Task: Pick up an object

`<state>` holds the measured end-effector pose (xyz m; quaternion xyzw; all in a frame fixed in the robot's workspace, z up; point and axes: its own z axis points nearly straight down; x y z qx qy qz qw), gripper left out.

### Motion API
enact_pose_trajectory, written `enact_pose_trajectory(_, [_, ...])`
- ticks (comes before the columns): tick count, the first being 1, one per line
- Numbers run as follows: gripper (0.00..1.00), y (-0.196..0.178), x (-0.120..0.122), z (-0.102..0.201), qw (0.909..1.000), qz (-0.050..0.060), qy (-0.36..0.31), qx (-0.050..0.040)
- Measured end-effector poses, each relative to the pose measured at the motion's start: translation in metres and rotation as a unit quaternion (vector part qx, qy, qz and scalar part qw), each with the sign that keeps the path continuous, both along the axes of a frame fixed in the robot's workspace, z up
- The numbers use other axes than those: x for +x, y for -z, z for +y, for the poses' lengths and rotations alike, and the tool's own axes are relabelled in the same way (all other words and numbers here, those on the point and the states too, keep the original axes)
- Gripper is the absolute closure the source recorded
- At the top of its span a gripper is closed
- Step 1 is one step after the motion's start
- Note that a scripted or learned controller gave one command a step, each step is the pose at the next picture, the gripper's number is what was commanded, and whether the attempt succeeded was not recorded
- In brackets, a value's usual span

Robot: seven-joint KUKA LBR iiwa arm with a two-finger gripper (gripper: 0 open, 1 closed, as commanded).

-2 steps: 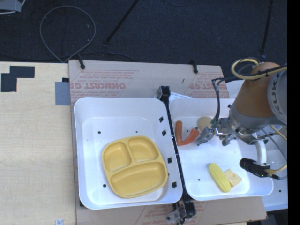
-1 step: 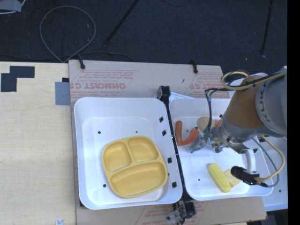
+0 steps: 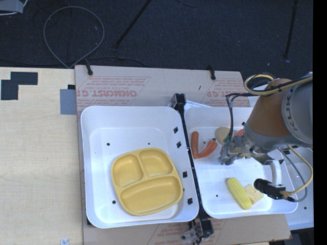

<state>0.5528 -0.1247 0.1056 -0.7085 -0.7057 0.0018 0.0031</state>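
My gripper [image 3: 225, 156] hangs low over the right bin [image 3: 214, 198], just right of an orange-red sausage-shaped toy [image 3: 200, 147] near the bin's left wall. A pale round piece [image 3: 222, 134] sits just behind the gripper. A yellow corn cob [image 3: 238, 192] lies toward the bin's front, beside a pale yellow wedge [image 3: 254, 193]. The wrist hides the fingers, and nothing shows between them.
The left bin [image 3: 94, 137] holds a yellow divided plate [image 3: 146, 180]. A black divider [image 3: 185, 147] runs between the two bins. Cables loop off the arm's wrist over the right bin's right side, near a black part [image 3: 269, 189].
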Motion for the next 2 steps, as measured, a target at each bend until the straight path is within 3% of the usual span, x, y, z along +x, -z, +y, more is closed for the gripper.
enact_pose_trajectory(2, [1.0,-0.123,0.002,-0.009,1.0,-0.005,-0.003,-0.0012])
